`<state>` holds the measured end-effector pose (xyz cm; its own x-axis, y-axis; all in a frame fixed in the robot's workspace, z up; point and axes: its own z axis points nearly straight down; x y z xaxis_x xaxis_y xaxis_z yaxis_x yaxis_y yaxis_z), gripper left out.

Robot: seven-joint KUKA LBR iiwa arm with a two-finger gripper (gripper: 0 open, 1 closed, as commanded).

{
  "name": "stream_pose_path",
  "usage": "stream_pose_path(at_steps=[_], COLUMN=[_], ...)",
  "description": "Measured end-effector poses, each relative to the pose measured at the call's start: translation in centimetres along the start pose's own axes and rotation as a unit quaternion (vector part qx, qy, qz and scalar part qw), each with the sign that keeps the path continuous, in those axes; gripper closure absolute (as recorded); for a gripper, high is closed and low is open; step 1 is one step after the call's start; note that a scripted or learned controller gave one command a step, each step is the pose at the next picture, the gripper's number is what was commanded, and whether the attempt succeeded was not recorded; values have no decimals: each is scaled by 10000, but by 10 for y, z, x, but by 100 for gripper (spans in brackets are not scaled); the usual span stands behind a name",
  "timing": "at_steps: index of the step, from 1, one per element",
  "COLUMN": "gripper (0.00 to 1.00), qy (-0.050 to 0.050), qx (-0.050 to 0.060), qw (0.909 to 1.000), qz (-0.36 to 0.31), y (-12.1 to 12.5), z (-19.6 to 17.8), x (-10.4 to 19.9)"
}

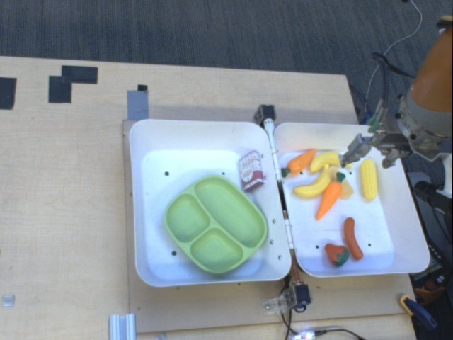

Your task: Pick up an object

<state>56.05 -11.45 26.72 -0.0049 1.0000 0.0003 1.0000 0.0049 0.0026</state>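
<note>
From my station the arm (pixel 432 91) reads as a rounded orange band over a pale grey wrist housing (edges are soft, no markings I can make out). Below it the gripper (pixel 371 147) is grey metal with dark joints. I see thin black cables (pixel 379 69) looping beside the wrist.

Pale wooden bench top (pixel 64 211): matt, smooth. Two shallow white plastic bins (pixel 145 190): slightly glossy. Green three-compartment plastic plate (pixel 216 223): smooth with a soft sheen; yellow toy banana (pixel 314 185) looks plastic, smooth.
</note>
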Motion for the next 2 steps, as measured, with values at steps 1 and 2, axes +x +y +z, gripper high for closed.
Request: stream_pose_path(at_steps=[1, 2], gripper=[0, 100], qy=[-7, -5], qx=[-90, -97], qw=[10000, 10000], qz=[16, 6], y=[22, 23], z=[165, 154], x=[2, 2])
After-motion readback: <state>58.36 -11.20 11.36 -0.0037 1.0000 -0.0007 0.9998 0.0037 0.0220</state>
